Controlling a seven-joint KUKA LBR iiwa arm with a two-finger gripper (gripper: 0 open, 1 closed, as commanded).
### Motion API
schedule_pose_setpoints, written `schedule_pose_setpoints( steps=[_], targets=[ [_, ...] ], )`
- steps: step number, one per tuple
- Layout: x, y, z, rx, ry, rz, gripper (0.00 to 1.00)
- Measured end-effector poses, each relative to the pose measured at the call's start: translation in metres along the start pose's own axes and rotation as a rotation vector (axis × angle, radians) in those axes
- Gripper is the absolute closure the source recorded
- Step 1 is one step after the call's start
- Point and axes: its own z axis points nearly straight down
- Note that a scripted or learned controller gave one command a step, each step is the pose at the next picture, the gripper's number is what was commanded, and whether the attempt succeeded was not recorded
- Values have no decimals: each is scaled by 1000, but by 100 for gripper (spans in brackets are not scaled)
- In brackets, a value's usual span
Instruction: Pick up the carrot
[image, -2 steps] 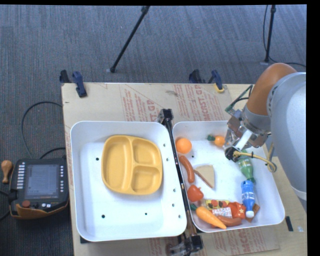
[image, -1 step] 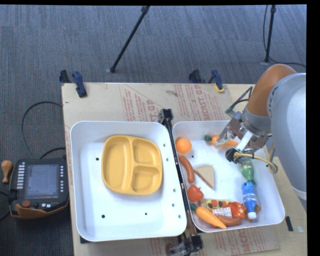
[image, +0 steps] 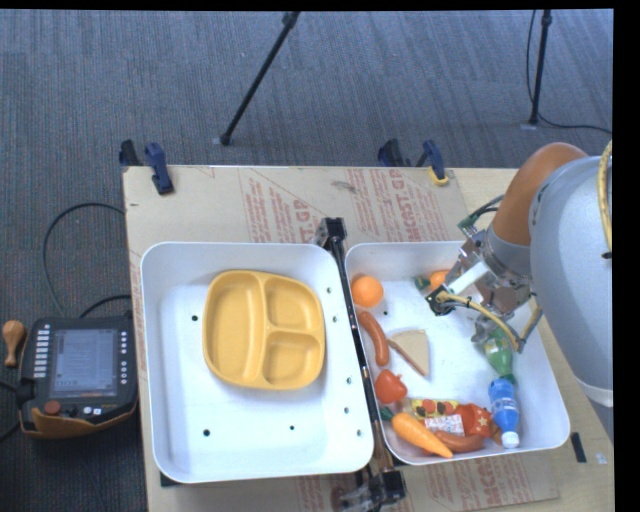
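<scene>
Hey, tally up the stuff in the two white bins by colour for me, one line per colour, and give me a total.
Orange: 2, the round orange and the carrot
Red: 3, sausage, tomato, packet
Yellow: 1, divided plate
Tan: 1, sandwich wedge
Blue: 1, bottle
Green: 1, bottle
Total: 9

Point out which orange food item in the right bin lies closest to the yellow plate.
The round orange, at the right bin's upper left corner beside the divider. The carrot lies at the bottom of that bin, and the sausage sits lower and further right.
</scene>
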Motion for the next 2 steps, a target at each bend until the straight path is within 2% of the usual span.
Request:
schedule_pose_setpoints(
  steps=[1, 2],
  targets=[
    [6, -41, 1, -6, -2, 253, 0],
    [6, -41, -8, -3, -4, 249, 100]
  ],
)
